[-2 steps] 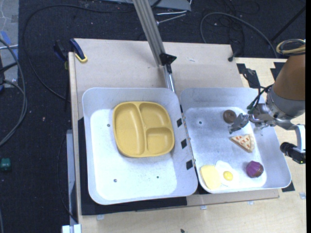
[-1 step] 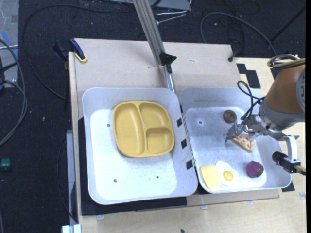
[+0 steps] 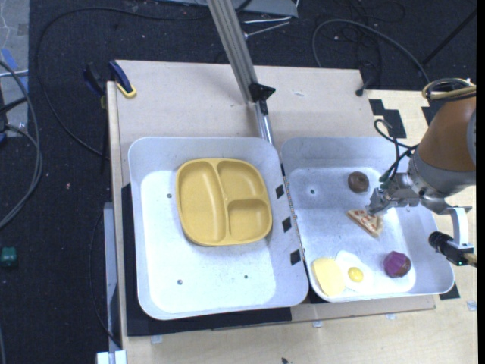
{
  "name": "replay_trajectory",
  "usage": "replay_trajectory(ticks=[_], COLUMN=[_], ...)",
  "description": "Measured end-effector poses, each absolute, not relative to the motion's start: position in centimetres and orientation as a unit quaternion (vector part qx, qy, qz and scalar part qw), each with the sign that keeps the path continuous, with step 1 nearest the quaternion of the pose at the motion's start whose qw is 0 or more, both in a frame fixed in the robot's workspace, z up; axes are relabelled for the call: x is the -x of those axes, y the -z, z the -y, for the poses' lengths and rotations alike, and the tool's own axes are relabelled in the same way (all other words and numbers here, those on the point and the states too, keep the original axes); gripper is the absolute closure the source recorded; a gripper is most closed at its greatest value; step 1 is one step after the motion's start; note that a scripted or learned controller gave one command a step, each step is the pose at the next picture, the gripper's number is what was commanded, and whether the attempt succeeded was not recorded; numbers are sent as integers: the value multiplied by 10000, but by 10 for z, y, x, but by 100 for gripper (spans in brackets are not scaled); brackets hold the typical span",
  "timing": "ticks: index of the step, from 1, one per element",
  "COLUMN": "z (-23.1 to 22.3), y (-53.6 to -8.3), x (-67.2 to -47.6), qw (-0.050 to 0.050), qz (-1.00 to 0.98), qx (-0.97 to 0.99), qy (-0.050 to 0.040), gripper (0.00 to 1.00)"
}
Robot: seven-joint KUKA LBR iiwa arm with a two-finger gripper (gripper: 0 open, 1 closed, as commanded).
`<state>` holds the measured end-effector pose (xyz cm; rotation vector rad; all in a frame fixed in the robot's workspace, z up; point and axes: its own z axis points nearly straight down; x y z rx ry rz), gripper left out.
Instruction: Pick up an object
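The gripper hangs low in the right bin, its tip just over the upper edge of the pizza slice; whether its tip is spread or clenched cannot be told at this size, and nothing can be seen held in it. The slice lies flat near the middle of that bin, point turned toward the near right; it looks the likeliest target, being closest to the tool.

To do this step well, I judge the descent should go straight down and centre over the slice rather than its edge; a thin, flat wedge gives little to bite on, so the grip would best close across its narrower width and press close to the bin floor; a lift taken slowly would show at once whether it came away.

The slice seems a toy, tan crust with reddish topping, stiff and smooth; a brown ball-like thing sits just up from it, rounded and liable to roll; a purple lump lies toward the near right corner, glossy and bulbous; a fried egg beside a pale yellow slab rests at the near edge, both flat. The left bin carries a yellow divided plate, matte plastic with three compartments; the desk is bare light wood.
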<state>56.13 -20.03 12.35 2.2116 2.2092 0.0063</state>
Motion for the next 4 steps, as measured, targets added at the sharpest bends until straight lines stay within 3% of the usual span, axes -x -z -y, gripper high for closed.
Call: replay_trajectory(ticks=[1,3,4], z=[205,210,159], y=[-169,-262,-247], x=[-568,-580,-571], qw=[26,32,-13], qz=[-7078,-7082,-7094], qx=[-7064,-7060,-7048], qy=[-11,-13,2], gripper=[100,100,100])
